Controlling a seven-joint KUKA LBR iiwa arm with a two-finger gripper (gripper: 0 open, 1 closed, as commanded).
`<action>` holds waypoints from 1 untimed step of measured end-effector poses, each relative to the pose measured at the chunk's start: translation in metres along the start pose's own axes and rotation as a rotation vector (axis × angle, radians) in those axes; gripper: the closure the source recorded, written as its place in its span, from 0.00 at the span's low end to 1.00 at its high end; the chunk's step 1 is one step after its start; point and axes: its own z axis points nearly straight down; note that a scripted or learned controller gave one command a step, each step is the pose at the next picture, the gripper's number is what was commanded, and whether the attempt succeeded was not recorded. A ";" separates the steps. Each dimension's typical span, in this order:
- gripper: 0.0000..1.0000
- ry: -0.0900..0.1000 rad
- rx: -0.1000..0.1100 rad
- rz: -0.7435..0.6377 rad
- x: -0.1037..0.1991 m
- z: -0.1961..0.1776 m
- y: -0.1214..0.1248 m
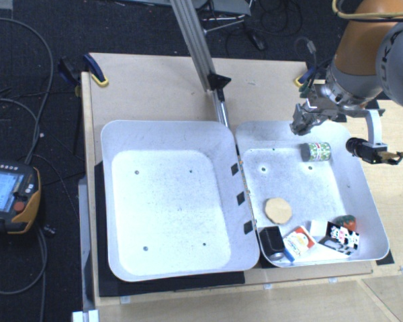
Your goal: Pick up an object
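Materials and finishes on a robot bench seen from above.

Two white bins, the left bin (121, 139) and the right bin (363, 193), look like smooth matt plastic, lightly speckled with dark flecks. The bench (154, 86) beneath is pale, matt wood. A ribbed metal rail (191, 32) has a dull silver sheen. The arm (369, 39) shows a glossy orange shell over grey metal. A small green can (317, 151) looks shiny. A round tan disc (278, 210) appears matt and slightly rough. The floor (33, 59) is dark, coarse carpet.
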 end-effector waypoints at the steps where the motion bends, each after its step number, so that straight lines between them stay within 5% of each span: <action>1: 1.00 0.001 0.006 0.001 0.000 0.014 0.000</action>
